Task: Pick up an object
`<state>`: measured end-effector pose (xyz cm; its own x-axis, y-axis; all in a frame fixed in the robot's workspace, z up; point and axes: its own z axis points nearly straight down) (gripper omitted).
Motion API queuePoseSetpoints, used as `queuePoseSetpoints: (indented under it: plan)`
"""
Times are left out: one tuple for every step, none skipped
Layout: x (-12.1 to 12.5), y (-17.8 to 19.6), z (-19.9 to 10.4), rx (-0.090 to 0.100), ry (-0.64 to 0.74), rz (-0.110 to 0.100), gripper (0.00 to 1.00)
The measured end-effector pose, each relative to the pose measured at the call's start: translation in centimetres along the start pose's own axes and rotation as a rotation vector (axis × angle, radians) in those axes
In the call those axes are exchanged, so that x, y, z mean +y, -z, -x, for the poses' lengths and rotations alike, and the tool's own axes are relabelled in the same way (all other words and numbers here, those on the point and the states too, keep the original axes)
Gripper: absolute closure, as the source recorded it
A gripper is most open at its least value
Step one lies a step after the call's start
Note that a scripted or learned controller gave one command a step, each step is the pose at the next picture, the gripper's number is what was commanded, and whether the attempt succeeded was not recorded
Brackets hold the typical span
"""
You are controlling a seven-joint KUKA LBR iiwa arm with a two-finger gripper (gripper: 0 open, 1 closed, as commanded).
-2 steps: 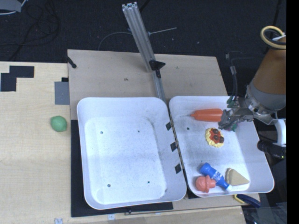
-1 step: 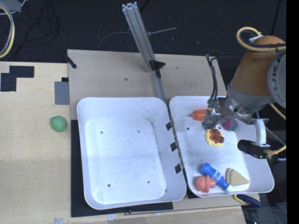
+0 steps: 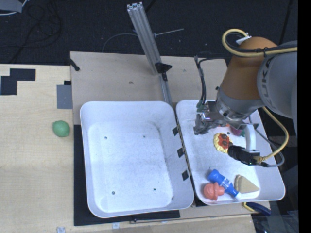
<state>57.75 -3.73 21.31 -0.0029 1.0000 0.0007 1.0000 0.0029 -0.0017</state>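
Grey-and-orange, hangs with gripper (image 3: 204, 124) over the right bin (image 3: 194, 152), grip state impossible to tell, just beside the yellow-and-red toy (image 3: 222, 142); looks mid-approach, needs centring over it, then descending.

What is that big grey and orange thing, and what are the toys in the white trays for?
It is a robot arm. A camera above the bench looks down on it. At its tip is the end effector, its grabbing part, low over the right bin. That bin holds a yellow toy, a blue toy, a pink toy and a tan wedge. The left bin sits beside it. A green ball lies outside on the bench. The arm's job is picking one thing up.
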Motion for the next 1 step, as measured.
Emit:
queuePoseSetpoints:
  plan:
    - [0.88, -0.37, -4.51, 0.0, 0.0, 0.001, 1.0]
